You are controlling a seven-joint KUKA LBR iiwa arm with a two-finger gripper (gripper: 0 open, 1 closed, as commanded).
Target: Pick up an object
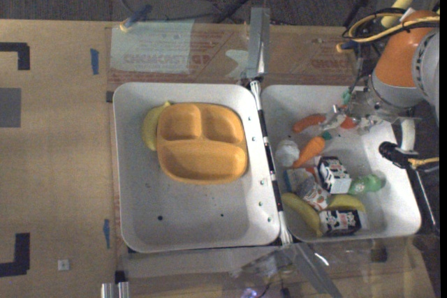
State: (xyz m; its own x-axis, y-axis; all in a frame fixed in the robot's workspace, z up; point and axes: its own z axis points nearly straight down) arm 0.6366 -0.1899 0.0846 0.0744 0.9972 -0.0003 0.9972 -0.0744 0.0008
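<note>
So the big cardboard-brown bench [56, 171] has the two shallow white bins on it, side by side. The left white bin [140, 220] has a chunky orange plastic divided tray [201, 142] sitting toward its upper half, and a yellow rounded thing [150, 128] pokes out from under the tray's left edge.

The grey arm with the orange band [398, 63] comes in from the right and hangs over the upper right corner of the right white bin [398, 209]. Its two-finger gripper [348, 112] is down near the stuff there, but honestly it's too blurry and cluttered, so I can't tell how wide it is or whether it has anything.

Right bin contents: yellow banana [302, 211] along the lower left, small milk carton with black patches [334, 174] in the middle, another carton [341, 220] lying below it, an orange toy carrot [311, 150], a reddish-orange sausage-shaped piece [309, 123] just beside the gripper, a green ball-like thing [369, 183], and a white roundish object [287, 151] near the left wall.
</note>
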